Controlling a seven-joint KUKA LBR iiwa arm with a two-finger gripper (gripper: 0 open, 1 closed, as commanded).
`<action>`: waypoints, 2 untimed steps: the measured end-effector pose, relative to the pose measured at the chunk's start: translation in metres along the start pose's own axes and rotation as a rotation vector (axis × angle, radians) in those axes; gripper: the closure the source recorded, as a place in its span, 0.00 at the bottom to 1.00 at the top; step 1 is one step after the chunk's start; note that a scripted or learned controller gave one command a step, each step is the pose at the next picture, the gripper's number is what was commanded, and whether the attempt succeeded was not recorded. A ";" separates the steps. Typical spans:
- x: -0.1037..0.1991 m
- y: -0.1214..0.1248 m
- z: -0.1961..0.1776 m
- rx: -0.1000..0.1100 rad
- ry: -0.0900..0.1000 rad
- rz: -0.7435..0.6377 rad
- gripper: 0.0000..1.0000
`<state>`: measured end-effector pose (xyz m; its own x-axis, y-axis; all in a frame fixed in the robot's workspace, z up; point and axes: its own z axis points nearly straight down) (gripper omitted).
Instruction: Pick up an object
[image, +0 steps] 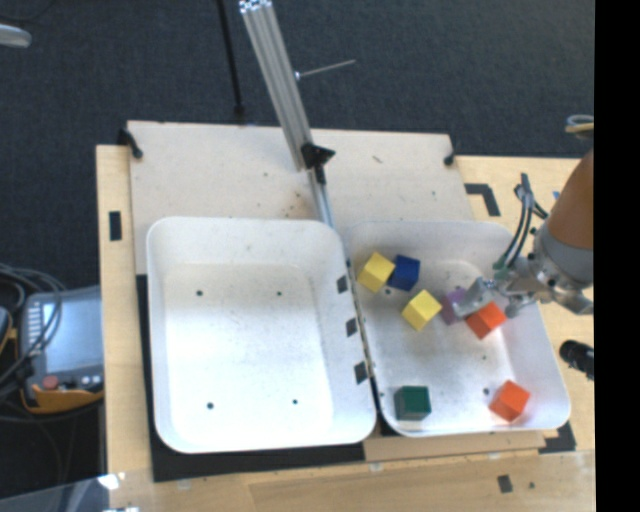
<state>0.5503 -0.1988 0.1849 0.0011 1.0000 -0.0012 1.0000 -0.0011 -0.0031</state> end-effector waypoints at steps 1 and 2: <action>-0.009 0.003 0.056 -0.010 -0.008 0.002 0.00; -0.009 0.008 0.057 -0.024 -0.009 0.000 0.00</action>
